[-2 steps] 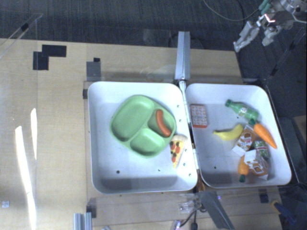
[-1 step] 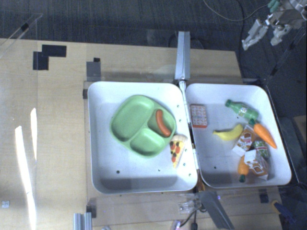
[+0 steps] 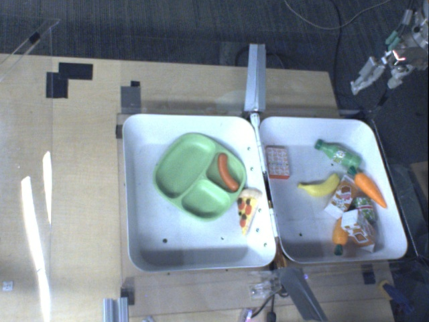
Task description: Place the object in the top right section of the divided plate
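Pizza slice [image 3: 247,210] lies nearest in the left bin [image 3: 134,200], just beside the green divided plate [image 3: 184,170]. A hot dog [image 3: 227,172] rests in that plate's right-hand section. Farther off, beyond the right bin [image 3: 295,230], the gripper [image 3: 382,69] hangs over dark floor; its grip I cannot tell.

I read the scene as evenly and brightly lit from overhead. Glare streaks mark the bench [image 3: 40,200] far left of the gripper [image 3: 392,62]. The bins [image 3: 201,247] cast soft shadows along their inner walls. Focus is soft overall; the gripper is blurred, and the dark floor beyond it shows grain.
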Controlling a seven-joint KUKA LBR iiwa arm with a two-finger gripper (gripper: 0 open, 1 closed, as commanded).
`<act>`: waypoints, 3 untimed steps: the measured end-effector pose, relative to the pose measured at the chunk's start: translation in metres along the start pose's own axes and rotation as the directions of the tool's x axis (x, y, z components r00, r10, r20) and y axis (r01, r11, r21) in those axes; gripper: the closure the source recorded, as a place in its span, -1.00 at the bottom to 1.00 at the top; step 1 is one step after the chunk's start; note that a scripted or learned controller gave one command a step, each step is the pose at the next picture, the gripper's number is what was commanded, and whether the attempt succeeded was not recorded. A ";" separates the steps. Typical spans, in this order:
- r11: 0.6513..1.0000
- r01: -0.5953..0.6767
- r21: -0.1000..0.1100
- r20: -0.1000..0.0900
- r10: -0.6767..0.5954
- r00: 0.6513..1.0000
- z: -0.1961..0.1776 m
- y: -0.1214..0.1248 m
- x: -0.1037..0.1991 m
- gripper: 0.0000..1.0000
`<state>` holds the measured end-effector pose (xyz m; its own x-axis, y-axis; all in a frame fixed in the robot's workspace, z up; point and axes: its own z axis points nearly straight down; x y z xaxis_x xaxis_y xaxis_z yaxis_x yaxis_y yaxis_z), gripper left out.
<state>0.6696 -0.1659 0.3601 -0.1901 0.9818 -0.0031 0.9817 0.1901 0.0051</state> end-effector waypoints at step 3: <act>0.987 -0.160 -0.003 0.001 0.160 0.987 -0.078 -0.006 -0.037 -1.00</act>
<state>0.6699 -0.2031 0.4380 -0.0304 0.9995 -0.0033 0.9995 0.0304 0.0084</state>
